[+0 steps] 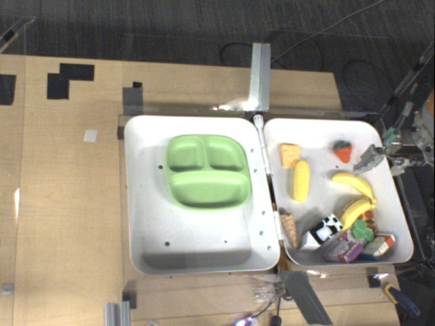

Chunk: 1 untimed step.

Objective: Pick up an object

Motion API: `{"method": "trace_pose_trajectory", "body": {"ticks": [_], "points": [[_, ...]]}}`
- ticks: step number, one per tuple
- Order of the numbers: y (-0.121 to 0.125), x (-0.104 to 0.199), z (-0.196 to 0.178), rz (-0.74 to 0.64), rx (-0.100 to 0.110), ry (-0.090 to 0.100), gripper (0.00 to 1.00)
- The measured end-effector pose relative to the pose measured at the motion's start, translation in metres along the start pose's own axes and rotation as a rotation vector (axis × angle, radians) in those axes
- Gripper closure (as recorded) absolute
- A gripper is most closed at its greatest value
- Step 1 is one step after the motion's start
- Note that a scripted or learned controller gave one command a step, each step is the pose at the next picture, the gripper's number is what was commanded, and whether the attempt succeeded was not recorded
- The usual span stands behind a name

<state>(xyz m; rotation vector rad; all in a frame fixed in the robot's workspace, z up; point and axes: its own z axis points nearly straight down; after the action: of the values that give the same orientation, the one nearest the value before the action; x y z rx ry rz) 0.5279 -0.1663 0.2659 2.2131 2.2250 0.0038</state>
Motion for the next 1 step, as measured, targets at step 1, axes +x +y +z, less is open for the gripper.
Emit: {"method": "trace_pose_trajectory", "body": {"ticks": [1], "points": [[0.0001, -0.0396, -0.0839, 0.177, -0.002, -0.001, 0.0]]}}
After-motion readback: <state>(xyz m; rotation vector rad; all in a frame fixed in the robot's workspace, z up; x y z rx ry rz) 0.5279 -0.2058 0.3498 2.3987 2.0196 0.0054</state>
